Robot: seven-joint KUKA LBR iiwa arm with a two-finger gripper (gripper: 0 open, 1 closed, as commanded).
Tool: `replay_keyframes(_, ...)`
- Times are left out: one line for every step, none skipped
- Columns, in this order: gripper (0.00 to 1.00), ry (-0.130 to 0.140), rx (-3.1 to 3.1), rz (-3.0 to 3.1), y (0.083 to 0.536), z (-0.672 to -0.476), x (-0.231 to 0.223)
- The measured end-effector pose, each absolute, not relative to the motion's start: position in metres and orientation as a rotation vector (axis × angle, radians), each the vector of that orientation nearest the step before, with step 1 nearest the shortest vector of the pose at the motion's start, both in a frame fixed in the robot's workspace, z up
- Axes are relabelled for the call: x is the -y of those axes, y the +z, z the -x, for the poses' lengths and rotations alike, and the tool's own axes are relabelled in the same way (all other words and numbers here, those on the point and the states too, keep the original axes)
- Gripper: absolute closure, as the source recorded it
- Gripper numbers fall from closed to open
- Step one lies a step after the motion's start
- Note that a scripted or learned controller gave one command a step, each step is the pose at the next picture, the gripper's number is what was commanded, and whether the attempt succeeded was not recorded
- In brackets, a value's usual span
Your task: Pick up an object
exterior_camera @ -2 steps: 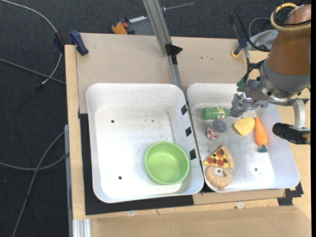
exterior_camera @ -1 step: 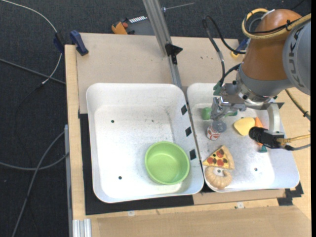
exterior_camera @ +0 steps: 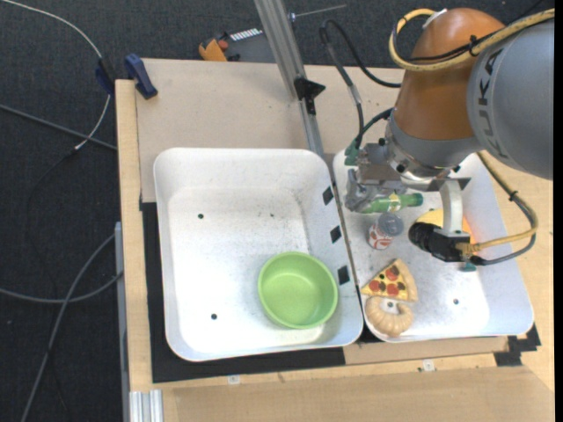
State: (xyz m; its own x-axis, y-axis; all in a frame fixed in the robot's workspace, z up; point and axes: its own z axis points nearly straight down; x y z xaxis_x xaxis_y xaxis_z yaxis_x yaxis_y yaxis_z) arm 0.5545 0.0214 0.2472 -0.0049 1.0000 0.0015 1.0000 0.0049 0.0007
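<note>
Bottle (exterior_camera: 398,203), green with a pale cap, lies on its side near the far edge of the bin (exterior_camera: 494,299) on the view's right. The hand (exterior_camera: 362,195) hangs low over the bottle's left end, right beside it. Whether they touch cannot be told, nor whether the hand is open or closed, because the grey arm with its orange band covers it from above. Just in front of the bottle stands a small red and white can (exterior_camera: 384,232). Nearer the front lie a pizza slice (exterior_camera: 391,281) and a bun (exterior_camera: 389,317), touching. The other bin (exterior_camera: 164,176) holds a green bowl (exterior_camera: 297,289). Both bins rest on a tan surface (exterior_camera: 224,104).
</note>
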Motion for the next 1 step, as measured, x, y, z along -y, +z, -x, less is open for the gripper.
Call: replay_keyframes(1.00, -0.002, 2.226, 2.216, 0.2481, -0.5487, -0.0667)
